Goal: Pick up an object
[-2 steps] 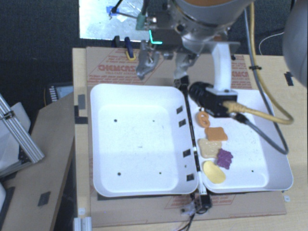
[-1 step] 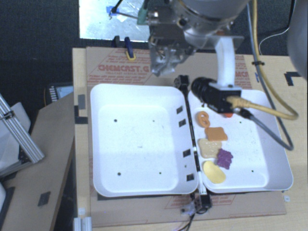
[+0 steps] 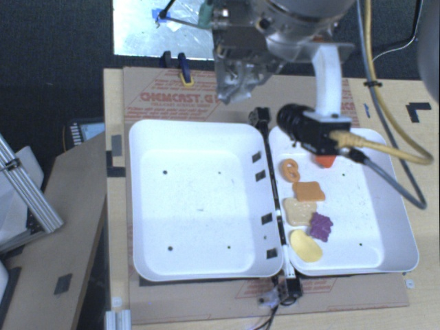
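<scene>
Gripper: the grey metal gripper [image 3: 237, 86] hangs above the cardboard-covered surface [image 3: 172, 96], just past the far rim of the left bin, at about 12 o'clock of the scene; nothing shows between its fingers, and whether they are apart or together I cannot tell.
Left bin: the shallow white plastic bin [image 3: 199, 198] lies at 9 o'clock of the right one, the two touching along a black-clipped seam.
Right bin: the second shallow white bin [image 3: 371, 225] carries all the small things, grouped along its left side.
Task things: an orange ring-shaped piece [image 3: 290, 170] lies farthest; at its 6 o'clock sits an orange square block [image 3: 309, 192], then a pale tan slice [image 3: 298, 212], a purple lumpy piece [image 3: 320, 226] just beside it at 4 o'clock, and a yellow oval piece [image 3: 305, 246] nearest.
Red piece: a small red-orange object [image 3: 324, 161] lies at 2 o'clock of the ring, partly under the black fitting [image 3: 309, 129].
</scene>
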You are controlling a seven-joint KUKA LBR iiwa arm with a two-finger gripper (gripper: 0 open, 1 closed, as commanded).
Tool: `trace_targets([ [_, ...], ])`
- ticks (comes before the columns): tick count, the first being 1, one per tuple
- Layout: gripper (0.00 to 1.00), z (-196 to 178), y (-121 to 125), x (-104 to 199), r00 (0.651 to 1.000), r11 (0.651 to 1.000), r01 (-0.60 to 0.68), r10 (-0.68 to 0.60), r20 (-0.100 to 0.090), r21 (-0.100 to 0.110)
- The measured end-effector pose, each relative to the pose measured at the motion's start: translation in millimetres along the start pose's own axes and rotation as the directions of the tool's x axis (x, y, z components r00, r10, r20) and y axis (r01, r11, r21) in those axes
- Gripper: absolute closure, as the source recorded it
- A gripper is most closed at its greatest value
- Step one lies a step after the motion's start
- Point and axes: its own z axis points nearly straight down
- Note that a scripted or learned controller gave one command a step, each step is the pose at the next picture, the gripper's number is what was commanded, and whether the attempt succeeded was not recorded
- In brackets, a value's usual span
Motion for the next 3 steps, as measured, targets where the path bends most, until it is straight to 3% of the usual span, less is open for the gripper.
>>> trace_targets([
  [3, 1.0, -32.8, 0.6, 1.1, 1.0, 1.0, 0.017, -0.017, -0.004, -0.005],
])
